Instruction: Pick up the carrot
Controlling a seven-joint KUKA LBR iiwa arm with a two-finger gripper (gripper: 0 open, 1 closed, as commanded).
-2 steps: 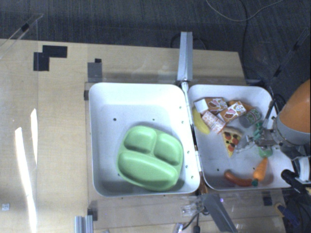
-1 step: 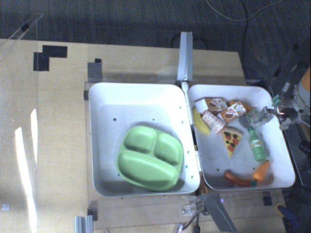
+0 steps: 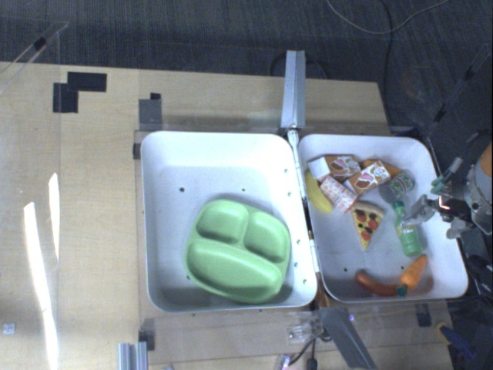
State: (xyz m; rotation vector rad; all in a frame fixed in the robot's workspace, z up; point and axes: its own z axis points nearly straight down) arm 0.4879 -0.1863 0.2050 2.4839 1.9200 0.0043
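The carrot (image 3: 414,272) is orange with a green stem end and lies tilted near the front right corner of the right bin (image 3: 447,284). My gripper (image 3: 438,218) reaches in over that bin's right rim, up-view and a little right of the carrot and apart from it. Its two grey fingers (image 3: 421,210) stand spread, so it is open with nothing between them. The left finger is close to the top of a green bottle (image 3: 409,236).
A red sausage (image 3: 376,284) lies just left of the carrot. A pizza slice (image 3: 367,223), a banana (image 3: 318,194), small snack boxes (image 3: 343,168) and a green can (image 3: 400,183) share the right bin. The left bin (image 3: 162,206) holds a green divided plate (image 3: 238,250).
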